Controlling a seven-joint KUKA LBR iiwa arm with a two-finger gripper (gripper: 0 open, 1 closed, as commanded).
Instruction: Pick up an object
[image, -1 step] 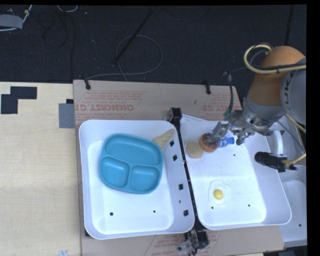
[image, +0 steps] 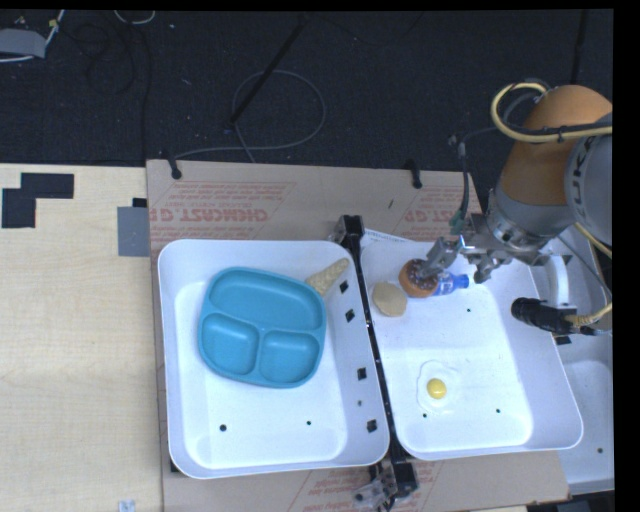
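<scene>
My gripper (image: 462, 268) hangs over the far part of the right bin (image: 545, 420), its two fingers spread apart and open. The left finger (image: 438, 260) is right at a brown donut with pink icing (image: 415, 277). A small blue object (image: 455, 283) lies just below the gap between the fingers, not gripped. A beige round piece (image: 389, 298) rests left of the donut. A toy fried egg (image: 436, 385) lies near the middle of the same bin.
The left bin (image: 190, 430) bears a blue divided plate (image: 262, 327) and a pale cone-shaped piece (image: 328, 275) at its far right corner. A black divider (image: 365, 340) runs between the bins. The arm (image: 550, 150) rises at the right.
</scene>
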